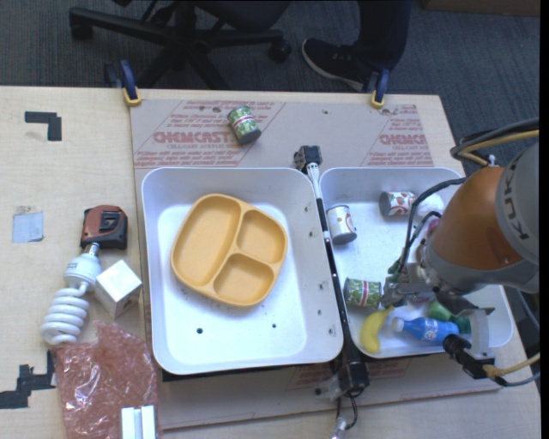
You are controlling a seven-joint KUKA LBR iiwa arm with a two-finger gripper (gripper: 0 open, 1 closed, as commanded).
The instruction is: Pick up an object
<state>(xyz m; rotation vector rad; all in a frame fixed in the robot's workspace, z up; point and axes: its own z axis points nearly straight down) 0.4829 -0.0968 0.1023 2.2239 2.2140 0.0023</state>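
Jaws hidden under the wrist, so I cannot tell their state; the gripper (pixel 410 296) hangs in the right bin (pixel 364 257) just above the blue bottle (pixel 425 328), beside the green can (pixel 363 292)

Dark grey carpet floor (pixel 489 60); black office chair base (pixel 184 26) at top.

Seen from one fixed camera above the bench, angled down over both white bins (pixel 163 283), arm (pixel 480 227) entering from right.
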